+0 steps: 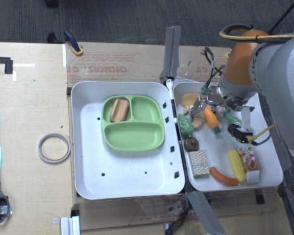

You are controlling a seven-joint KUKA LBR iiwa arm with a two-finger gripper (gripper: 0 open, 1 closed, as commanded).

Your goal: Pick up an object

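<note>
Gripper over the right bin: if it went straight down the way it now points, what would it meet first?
Most likely the orange carrot, which lies right under the gripper in the right bin. Depth is hard to judge from above, so the yellow piece beside it is possible too.

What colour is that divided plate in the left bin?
Light green; the plate shows clearly in the camera view.

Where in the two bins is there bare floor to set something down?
Left bin: bare floor in front of the green tray, out to the near wall, plus narrow strips beside it. Right bin: crowded; a small bare patch lies between the patterned box and the corn, while the gripper works its far end.
</note>
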